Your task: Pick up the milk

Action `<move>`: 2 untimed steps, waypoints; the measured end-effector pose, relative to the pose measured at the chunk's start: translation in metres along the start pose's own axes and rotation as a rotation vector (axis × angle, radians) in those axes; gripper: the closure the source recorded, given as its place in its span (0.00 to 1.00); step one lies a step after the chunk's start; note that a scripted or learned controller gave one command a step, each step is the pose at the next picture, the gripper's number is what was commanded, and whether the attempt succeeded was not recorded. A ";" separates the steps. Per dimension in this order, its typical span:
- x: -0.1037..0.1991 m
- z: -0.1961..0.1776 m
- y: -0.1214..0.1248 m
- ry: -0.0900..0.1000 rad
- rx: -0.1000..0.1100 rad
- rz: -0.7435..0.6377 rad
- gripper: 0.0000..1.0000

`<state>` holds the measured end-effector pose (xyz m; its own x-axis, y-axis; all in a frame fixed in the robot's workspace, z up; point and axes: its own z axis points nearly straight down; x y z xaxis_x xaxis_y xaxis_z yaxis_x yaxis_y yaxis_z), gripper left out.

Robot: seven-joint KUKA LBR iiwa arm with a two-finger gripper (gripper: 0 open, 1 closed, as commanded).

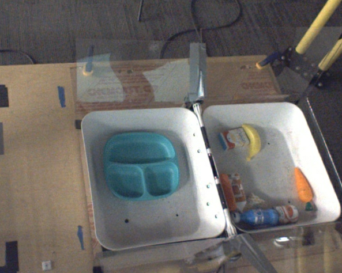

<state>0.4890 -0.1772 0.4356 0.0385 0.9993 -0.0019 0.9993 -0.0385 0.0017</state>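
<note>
Two white bins sit side by side on the tabletop. Left bin [99, 183] holds a teal divided tray [141, 165], roughly centred, slightly toward the bin's far edge.

Right bin [319, 147] holds the rest:
- milk [234, 138]: small carton, white with red and blue print, lying on its side near the bin's far-left corner
- banana [252, 141]: just beside the milk on its right, looks to be touching it
- carrot [303, 185]: along the right wall, well apart from the milk
- blue bottle [264, 217]: lying flat along the near edge, white and red cap end pointing right
- red-orange packet [233, 191]: against the left wall, between the milk and the bottle

Claw state: cannot tell from this view. Nothing is gripping the milk; it rests on the bin floor.

Yellow poles [320, 20] with a dark clamp stand off the tabletop's far-right corner. Blue tape marks [61, 96] on the tabletop left of the bins.
</note>
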 end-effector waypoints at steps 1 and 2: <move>-0.030 0.119 -0.007 0.001 0.001 0.104 1.00; -0.001 0.000 0.037 0.000 0.000 0.125 1.00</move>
<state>0.5260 -0.1800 0.4357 0.1629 0.9866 -0.0016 0.9866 -0.1629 0.0020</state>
